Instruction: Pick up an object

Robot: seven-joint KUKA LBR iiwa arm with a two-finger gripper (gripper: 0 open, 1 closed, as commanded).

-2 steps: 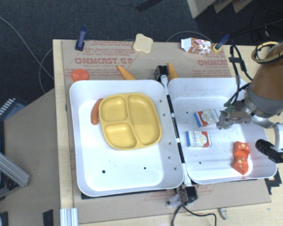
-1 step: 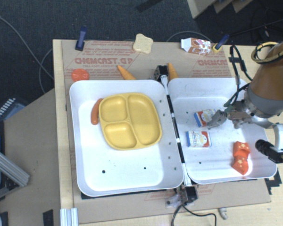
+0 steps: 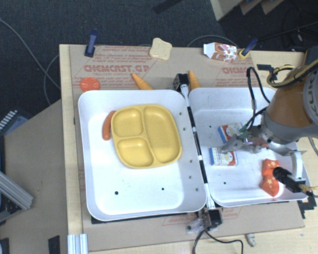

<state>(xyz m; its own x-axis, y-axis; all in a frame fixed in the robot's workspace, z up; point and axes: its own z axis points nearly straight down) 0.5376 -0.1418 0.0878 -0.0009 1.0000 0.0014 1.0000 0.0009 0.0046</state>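
While the arm reaches in from the right of the frame, the hand (image 3: 239, 141) hangs low over the right bin (image 3: 222, 102), right of centre — this looks like the approach step, with nothing yet seen between its parts. How wide the hand stands I cannot tell. Just below it lies a small flat card packet (image 3: 223, 157), white with blue and red print, the likeliest target. The next move probably calls for a short descent and a square closing on that thin packet — an awkward grasp. An orange-red object (image 3: 268, 178) sits lower right.
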